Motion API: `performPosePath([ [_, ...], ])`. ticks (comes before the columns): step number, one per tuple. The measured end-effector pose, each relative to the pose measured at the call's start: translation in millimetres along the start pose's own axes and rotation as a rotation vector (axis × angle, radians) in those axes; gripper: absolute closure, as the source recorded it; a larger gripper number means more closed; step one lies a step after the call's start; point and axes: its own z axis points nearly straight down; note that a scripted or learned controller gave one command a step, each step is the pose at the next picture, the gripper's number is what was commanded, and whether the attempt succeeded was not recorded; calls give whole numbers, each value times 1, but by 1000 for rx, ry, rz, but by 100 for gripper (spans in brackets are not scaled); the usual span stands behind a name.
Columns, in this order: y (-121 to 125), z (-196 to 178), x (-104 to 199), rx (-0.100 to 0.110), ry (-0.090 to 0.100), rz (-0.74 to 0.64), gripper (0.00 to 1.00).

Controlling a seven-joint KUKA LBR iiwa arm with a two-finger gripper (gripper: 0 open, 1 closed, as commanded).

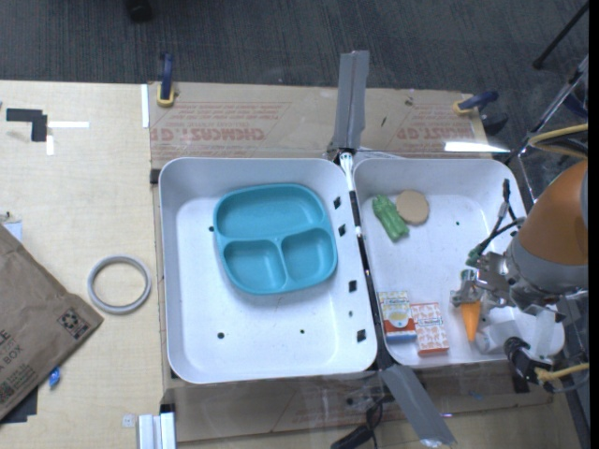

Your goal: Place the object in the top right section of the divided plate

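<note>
While the hand (471, 299) sits at the orange carrot (469, 319), grip state unclear, it should lift straight before crossing to the blue plate (274, 238).

Grey arm with orange band reaching in from the right, wrist angled downward, claw (471, 299) low

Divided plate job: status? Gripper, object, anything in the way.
Gripper low in right bin, at orange carrot-shaped piece; hold unconfirmed. Blue divided plate in left bin, nothing on it. Bin walls between carrot and plate.
</note>
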Motion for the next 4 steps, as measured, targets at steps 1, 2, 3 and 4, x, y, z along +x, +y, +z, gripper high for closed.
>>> performPosePath([
  [1,79,0,14,-2,-1,-111,100],
  [2,22,-2,-41,-7,1,184,100],
  [3,70,0,32,0,0,249,100],
  [4,9,0,-25,1,0,442,100],
])
